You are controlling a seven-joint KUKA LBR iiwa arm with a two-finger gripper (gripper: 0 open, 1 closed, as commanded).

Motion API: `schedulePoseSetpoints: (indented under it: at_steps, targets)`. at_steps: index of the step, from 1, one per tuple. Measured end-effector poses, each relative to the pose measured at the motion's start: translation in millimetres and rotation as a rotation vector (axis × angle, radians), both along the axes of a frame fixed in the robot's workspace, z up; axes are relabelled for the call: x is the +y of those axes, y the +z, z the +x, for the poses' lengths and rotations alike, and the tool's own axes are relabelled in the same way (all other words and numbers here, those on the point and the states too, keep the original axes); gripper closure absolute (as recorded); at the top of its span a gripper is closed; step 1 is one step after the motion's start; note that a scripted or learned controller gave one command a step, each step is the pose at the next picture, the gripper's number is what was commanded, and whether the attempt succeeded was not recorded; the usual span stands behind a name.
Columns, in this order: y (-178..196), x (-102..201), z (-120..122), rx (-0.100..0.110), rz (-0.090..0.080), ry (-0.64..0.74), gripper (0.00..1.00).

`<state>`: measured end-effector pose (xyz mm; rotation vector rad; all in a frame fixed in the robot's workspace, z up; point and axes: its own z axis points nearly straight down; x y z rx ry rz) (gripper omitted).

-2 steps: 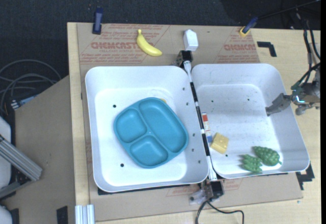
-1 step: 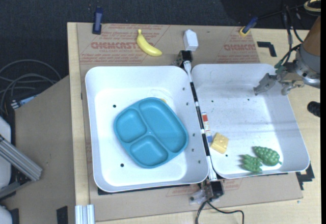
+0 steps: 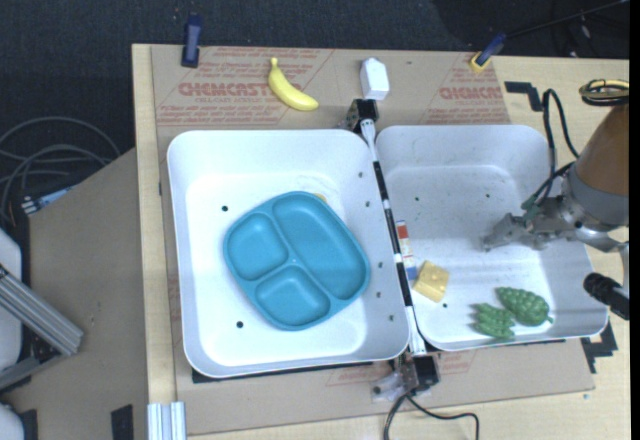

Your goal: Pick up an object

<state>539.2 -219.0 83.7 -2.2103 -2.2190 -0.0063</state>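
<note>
In the right bin (image 3: 450,153) a small yellow block (image 3: 432,281) lies near the left wall. A green leafy toy (image 3: 511,311) lies by the front edge. My gripper (image 3: 500,234) hovers low over the right part of this bin, pointing left, above and to the right of the yellow block and just behind the green toy. Nothing shows in its grasp. The left bin (image 3: 200,188) carries a blue divided plate (image 3: 293,259).
A yellow banana (image 3: 290,88) and a small white box (image 3: 374,76) lie on the bench behind the bins. Blue clips (image 3: 191,40) stand at the back edge. Black cables (image 3: 553,128) run along the right bin's far right corner beside the arm (image 3: 605,168).
</note>
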Motion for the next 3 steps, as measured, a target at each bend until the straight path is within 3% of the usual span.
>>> schedulePoseSetpoints:
  at_steps: [1, 2, 3]
  targets:
    - [1.4, 20.1, 128.0, -0.006, -0.010, -0.001, 0.00]
    - [0.0, 3.6, -19.1, 0.001, -0.007, -0.004, 0.00]
    - [10.6, 3.4, -17.8, -0.004, -0.009, -0.005, 1.00]
